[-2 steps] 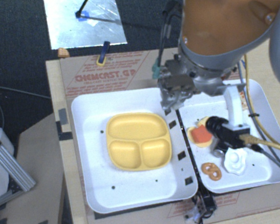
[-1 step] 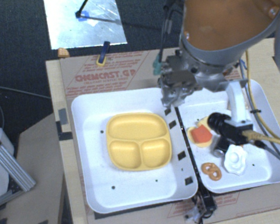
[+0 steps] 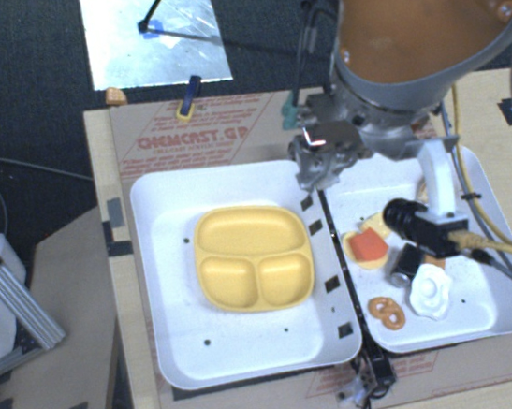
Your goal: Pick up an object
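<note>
The arm (image 3: 417, 6), grey with an orange shell, fills the upper right of the frame and reaches down toward the centre. Under the bins lies a cardboard sheet (image 3: 227, 132). Red print along its upper edge reads "CHEMCAST", followed by letters that look like "GP". More red print shows at its lower edge but is too small to read.

The left bin (image 3: 168, 287) takes up the middle of the frame and the right bin (image 3: 497, 307) sits touching it on the right. A shiny foil sheet (image 3: 119, 38) lies on the dark floor at upper left.

A yellow tray (image 3: 252, 256) with three compartments lies flat in the middle of the left bin.

The gripper (image 3: 324, 166) hangs over the upper end of the seam between the bins. I cannot tell whether it is open or closed, and nothing is seen in its hold.

In the lower left part of the right bin lie the small things, close together:
- A white egg (image 3: 431, 292) lies lowest right.
- A red piece (image 3: 368, 245) lies on a yellow slice (image 3: 371, 262) near the seam.
- A grey can (image 3: 401, 266) lies between the red piece and the egg.
- A pretzel (image 3: 386, 312) lies just left of the egg.

A blue and yellow marker (image 3: 189, 98) lies on the cardboard's upper edge.
</note>
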Action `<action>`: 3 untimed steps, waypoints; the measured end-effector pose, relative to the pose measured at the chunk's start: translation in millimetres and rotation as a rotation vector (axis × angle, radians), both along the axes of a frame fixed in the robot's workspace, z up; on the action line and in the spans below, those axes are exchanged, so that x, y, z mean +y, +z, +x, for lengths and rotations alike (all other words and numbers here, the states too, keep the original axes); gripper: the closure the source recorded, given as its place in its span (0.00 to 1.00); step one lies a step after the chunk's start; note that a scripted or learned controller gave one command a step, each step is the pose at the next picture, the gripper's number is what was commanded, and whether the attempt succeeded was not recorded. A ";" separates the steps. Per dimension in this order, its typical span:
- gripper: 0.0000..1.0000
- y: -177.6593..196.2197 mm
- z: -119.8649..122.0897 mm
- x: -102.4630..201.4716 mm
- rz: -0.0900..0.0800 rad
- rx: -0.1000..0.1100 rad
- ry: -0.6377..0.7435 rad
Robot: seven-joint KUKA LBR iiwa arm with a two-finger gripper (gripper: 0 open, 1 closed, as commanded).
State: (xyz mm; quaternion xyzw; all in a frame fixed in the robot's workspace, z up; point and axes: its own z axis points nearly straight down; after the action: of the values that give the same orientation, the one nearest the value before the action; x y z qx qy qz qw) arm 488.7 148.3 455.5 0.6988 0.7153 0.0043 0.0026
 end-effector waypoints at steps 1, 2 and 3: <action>1.00 -78.1 22.6 -31.3 -0.005 0.014 -0.027; 1.00 -132.7 47.0 10.2 -0.002 0.012 -0.018; 1.00 45.2 33.1 -30.5 0.003 -0.012 -0.023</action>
State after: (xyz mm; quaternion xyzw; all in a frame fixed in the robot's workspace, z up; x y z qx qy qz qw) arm 521.8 117.9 500.7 0.7068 0.7073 0.0095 0.0057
